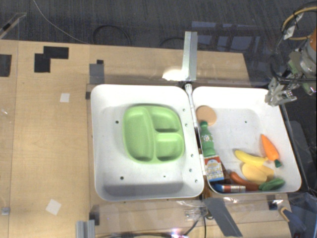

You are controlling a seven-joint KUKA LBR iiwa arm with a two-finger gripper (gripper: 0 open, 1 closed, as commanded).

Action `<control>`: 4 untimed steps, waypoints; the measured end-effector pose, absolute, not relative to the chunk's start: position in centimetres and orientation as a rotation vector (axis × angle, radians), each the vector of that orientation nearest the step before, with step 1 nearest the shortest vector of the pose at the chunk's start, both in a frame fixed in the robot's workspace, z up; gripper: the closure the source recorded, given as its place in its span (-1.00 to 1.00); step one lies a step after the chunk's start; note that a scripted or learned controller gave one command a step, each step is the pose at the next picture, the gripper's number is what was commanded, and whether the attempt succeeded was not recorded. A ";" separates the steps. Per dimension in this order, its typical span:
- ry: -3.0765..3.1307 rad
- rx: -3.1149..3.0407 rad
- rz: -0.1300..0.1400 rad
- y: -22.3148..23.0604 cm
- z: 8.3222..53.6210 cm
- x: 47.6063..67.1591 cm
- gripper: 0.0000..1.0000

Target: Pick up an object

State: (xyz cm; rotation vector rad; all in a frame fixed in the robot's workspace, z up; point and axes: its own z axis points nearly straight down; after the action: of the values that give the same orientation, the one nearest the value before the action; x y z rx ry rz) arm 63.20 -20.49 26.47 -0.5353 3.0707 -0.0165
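The right bin [233, 128] holds a tan round cookie [206, 115] near its upper left and a green bottle with a red and white label [209, 151] lying along its left wall. A yellow banana [253, 158], an orange carrot [270, 148], a green vegetable [271, 184] and a red sausage-like piece [243, 178] crowd its lower right corner. My gripper [280, 94] hangs at the bin's upper right corner, above the rim, apart from all of these things. Nothing shows between its fingers.
The left bin [106, 133] carries a green divided plate [153, 133]. A metal post [190, 56] stands behind the seam between the bins. The wooden bench [44, 148] stretches to the left, with black markers at its far edge.
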 end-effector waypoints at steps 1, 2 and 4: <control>3.019 -0.816 -0.008 -20.5 28.3 66.7 1.00; 2.796 -1.414 -0.006 -20.4 26.2 62.2 1.00; 2.286 -2.140 -0.012 -20.4 14.4 67.2 1.00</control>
State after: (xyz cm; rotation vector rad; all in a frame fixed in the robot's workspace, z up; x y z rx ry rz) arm 67.18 -20.45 14.40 -2.1405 2.2863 -0.0117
